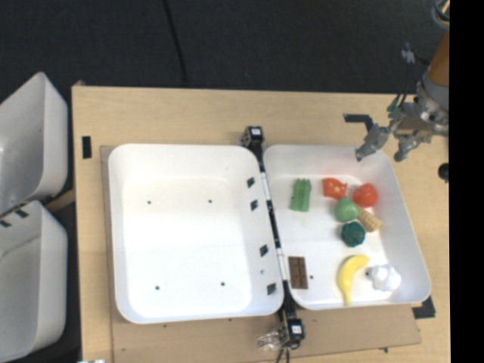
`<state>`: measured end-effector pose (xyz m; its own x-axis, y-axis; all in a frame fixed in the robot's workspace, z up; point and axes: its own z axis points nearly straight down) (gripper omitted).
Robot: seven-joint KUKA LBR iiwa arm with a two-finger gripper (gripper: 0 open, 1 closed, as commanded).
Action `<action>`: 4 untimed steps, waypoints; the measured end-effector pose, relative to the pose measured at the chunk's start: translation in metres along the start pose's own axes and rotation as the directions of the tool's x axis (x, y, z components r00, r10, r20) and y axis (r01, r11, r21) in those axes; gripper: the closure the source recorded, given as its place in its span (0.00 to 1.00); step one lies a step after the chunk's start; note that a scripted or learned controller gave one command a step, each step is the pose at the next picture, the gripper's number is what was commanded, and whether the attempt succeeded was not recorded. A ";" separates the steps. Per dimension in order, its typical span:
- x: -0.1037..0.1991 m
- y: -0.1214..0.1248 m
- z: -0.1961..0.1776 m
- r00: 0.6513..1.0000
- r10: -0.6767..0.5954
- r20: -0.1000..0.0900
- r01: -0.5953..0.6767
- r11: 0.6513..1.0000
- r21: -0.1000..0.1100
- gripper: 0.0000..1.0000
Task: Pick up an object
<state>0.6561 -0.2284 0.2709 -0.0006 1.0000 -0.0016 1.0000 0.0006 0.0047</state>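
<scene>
The gripper [384, 148] hangs with fingers spread and nothing between them at about one o'clock over the right bin [318, 165]. Below it lie a green block [301, 195], what seem to be red [333, 187] and green [347, 209] toys, and a banana [349, 274] toward five o'clock.

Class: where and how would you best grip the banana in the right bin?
Grip the banana across its narrow middle, coming straight down from above. It lies flat and curved, with the bin wall near its lower tip and a white object beside its upper end, so the mid-body offers the freest sides.
</scene>
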 end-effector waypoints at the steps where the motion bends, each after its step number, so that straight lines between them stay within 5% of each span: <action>1: 0.069 0.009 0.089 1.000 -0.006 -0.003 0.006 1.000 0.006 0.00; 2: 0.068 0.034 0.132 1.000 -0.004 0.001 0.004 1.000 0.000 0.00; 3: 0.105 0.036 0.151 1.000 0.001 0.003 -0.001 1.000 -0.011 0.00; 4: 0.080 0.007 0.055 1.000 0.002 0.003 -0.002 1.000 -0.006 0.00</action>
<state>0.6634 -0.1488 0.2156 0.0017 1.0000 -0.0041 0.9999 -0.0017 0.0111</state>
